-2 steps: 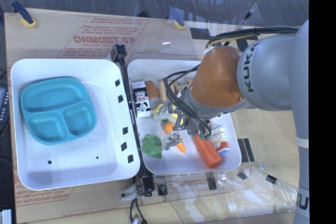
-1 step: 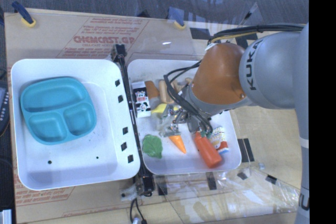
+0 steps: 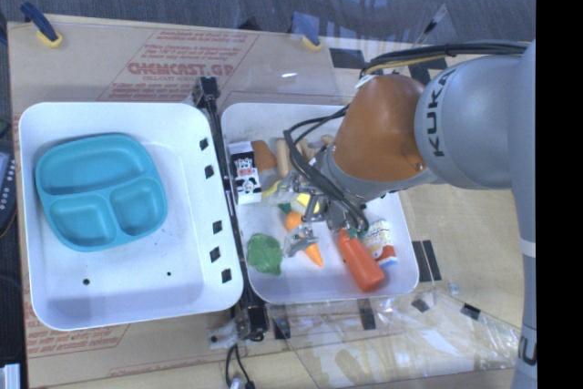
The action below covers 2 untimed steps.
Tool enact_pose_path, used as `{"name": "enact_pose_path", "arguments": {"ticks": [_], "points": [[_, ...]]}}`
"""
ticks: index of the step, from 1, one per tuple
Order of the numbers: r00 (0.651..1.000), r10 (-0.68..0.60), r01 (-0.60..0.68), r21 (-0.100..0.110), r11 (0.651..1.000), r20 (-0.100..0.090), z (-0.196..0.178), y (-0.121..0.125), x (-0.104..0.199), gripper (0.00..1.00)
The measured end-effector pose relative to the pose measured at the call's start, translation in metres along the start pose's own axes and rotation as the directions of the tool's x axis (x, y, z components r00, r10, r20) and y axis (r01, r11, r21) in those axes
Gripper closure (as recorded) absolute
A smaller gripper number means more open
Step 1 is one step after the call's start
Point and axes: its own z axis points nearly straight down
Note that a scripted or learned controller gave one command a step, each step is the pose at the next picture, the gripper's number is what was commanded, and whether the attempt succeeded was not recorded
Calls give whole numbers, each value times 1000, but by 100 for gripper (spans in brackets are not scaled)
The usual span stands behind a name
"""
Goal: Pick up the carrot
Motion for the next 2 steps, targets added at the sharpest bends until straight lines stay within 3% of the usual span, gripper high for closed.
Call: {"name": "enact_pose_path", "arguments": {"ticks": [1,2], "points": [[974,226,-226,0,974,-6,20,9,31,0],[976,217,-217,0,976,-4,10,10,29,100]]}}
